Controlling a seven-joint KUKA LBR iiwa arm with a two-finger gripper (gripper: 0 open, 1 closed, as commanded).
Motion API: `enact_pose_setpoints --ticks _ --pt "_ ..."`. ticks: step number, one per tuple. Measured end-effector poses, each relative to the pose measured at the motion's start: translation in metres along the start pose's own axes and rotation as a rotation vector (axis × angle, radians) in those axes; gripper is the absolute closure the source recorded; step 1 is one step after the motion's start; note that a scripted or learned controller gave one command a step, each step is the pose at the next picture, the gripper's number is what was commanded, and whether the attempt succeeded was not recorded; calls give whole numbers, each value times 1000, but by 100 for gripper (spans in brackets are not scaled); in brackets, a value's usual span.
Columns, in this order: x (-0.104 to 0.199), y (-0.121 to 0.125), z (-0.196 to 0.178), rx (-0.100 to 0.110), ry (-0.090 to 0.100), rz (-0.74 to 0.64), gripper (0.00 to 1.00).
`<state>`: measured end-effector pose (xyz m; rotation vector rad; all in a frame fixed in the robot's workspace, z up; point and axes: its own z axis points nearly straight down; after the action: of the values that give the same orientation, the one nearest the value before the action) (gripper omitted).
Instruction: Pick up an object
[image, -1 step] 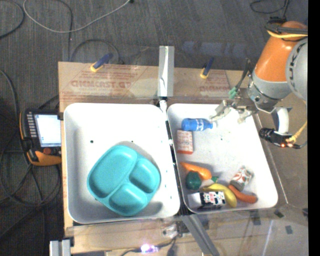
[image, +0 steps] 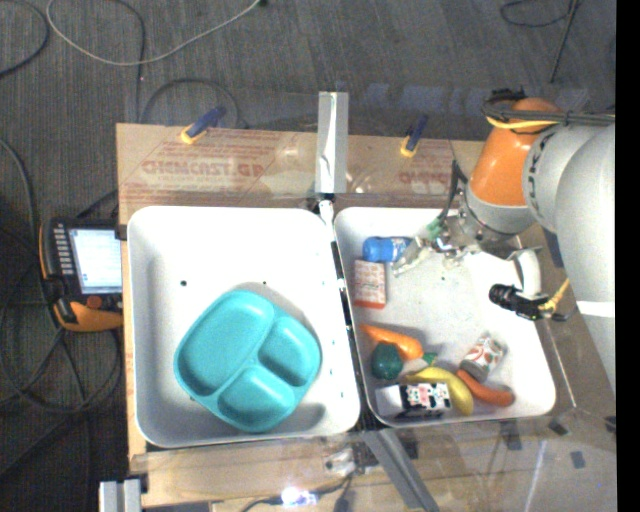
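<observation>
My gripper (image: 432, 243) hangs low over the upper part of the right bin (image: 520, 330), under the orange-banded wrist (image: 500, 165). Its tip is just right of a small blue container (image: 380, 248) lying near the bin's top left corner. A red and white box (image: 370, 284) lies below that container. Along the bin's front sit an orange carrot (image: 393, 340), a green round item (image: 386, 361), a yellow banana (image: 441, 381), a black and white box (image: 424, 398), a red and white can (image: 483, 356) and an orange-red piece (image: 491, 394).
The left bin (image: 160, 250) holds a teal divided plate (image: 249, 360). A black fitting (image: 513, 297) on the arm's cable juts over the right bin's right side. A divider post (image: 331, 140) stands between the bins at the back. A handheld pendant (image: 80, 270) lies left of the bench.
</observation>
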<state>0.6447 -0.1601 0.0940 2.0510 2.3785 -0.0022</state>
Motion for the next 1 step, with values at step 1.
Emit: enact_pose_setpoints --ticks 1 --pt "34 -15 -22 2 1 -5 0"
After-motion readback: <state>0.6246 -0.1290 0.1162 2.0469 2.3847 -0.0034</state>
